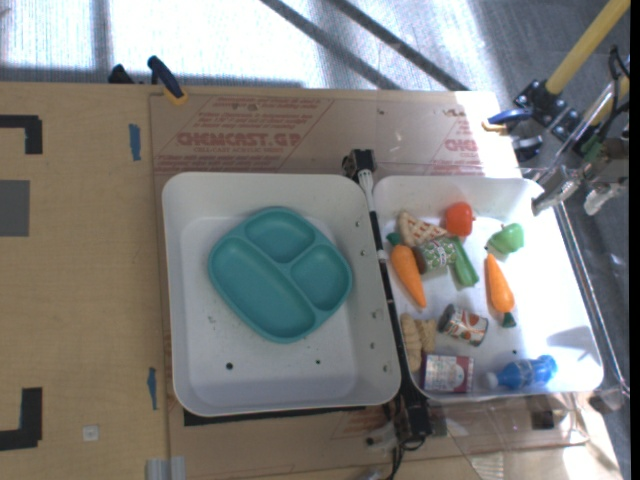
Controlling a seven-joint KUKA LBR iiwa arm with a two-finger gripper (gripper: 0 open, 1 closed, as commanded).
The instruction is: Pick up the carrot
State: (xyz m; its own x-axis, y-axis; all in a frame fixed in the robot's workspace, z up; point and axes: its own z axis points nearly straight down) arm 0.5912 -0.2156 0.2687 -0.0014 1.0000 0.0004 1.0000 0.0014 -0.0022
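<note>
Two orange carrots lie in the right bin (560, 298). One carrot (407, 274) is near the bin's left wall, pointing toward the front. The other carrot (498, 285) lies further right with its green top toward the front. Between them sit a green-labelled can (437, 256) and a dark green vegetable (463, 266).
The right bin also holds a red tomato (458, 218), a green pepper (507, 238), a wedge of toast (419, 230), a small can (463, 325), a cracker (412, 334), a pouch (447, 373) and a blue bottle (525, 372). A teal divided plate (280, 273) lies in the left bin (190, 298).
</note>
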